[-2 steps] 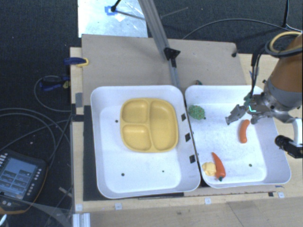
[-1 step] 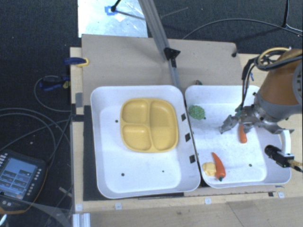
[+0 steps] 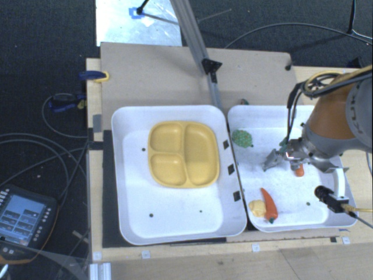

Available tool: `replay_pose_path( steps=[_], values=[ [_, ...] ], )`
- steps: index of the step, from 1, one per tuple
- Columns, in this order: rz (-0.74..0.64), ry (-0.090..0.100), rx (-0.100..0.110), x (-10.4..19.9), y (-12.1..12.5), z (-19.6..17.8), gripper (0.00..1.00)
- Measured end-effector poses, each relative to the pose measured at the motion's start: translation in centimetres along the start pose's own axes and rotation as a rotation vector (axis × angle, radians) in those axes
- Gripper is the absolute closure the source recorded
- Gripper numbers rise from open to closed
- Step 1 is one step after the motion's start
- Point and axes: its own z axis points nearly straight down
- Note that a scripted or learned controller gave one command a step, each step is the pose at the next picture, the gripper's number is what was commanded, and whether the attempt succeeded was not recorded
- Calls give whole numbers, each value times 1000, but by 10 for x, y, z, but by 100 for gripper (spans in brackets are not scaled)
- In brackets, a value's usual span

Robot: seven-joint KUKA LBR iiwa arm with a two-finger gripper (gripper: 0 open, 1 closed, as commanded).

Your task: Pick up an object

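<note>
While the arm is reaching in from the right, the scene is laying itself out plainly across the counter (image 3: 151, 69). Farthest left, the left bin (image 3: 134, 214) is carrying a yellow divided plate (image 3: 183, 154), which is sitting flat toward the bin's far half, well apart from the arm and probably too broad and shallow to be an easy pick. Moving right past the shared rims, the right bin (image 3: 262, 114) is holding the smaller, graspable things: a green leafy toy (image 3: 242, 137) is lying near the far left corner, and a carrot (image 3: 268, 204) is lying at a slant by the near rim, touching or just beside a small yellow piece (image 3: 256, 207). Further right, the pincer (image 3: 278, 158) is hanging low over the middle of this bin, pointing left, between the green toy and the carrot but apart from both. Its fingers (image 3: 271, 160) are standing somewhat spread, and nothing is showing between them. A small orange-and-white item (image 3: 299, 170) is sitting just beside the wrist, partly hidden, so what it is cannot be told. Judging from this, the pick is not yet made, and the carrot seems the likeliest target.
</note>
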Motion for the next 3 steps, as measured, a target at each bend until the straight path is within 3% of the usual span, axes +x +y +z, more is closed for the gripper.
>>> replay_pose_path(
  steps=[1,2,3],
  values=[
    [0,-1,-2,0,0,22,0],
    [0,-1,-6,0,1,10,100],
    [-4,-2,-9,0,8,-34,100]
  ],
)
